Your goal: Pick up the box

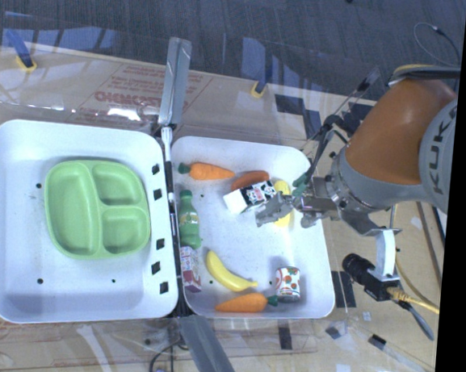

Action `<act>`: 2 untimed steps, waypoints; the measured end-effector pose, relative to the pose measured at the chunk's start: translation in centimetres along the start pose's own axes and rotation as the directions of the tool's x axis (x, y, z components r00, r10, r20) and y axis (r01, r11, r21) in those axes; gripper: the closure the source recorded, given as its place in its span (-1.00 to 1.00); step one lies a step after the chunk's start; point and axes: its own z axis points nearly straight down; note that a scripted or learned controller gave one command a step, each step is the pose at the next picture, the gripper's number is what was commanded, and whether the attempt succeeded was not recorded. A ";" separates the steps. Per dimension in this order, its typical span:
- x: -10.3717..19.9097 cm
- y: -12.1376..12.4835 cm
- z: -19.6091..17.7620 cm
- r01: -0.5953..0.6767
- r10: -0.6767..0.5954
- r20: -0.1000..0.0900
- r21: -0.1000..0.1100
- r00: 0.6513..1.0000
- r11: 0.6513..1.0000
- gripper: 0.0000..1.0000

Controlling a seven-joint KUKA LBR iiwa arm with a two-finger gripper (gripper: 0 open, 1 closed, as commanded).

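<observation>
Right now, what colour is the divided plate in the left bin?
Light green; the divided plate shows plainly in the camera view.

1. This was a robotics lab: a grey-and-orange industrial arm [398, 147] reached over a worktop [79, 87].
2. Two white bins [2, 226] held toy food.
3. Loose cables [417, 302] ran alongside.

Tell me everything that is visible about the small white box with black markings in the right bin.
The small white box with black markings looks like a cardboard carton, white with a black-and-white print on its right half. It lies flat and slightly slanted on the floor of the right white bin, near the upper middle. Just behind it lies an orange carrot, close or touching. The two-finger gripper is at its right end; a hold on it cannot be confirmed.
</observation>
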 end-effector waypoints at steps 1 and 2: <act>3.9 -2.2 17.2 0.033 -0.033 -0.002 0.006 0.999 0.999 -1.00; -1.2 -1.9 1.4 0.068 -0.067 0.002 -0.007 0.998 0.998 -1.00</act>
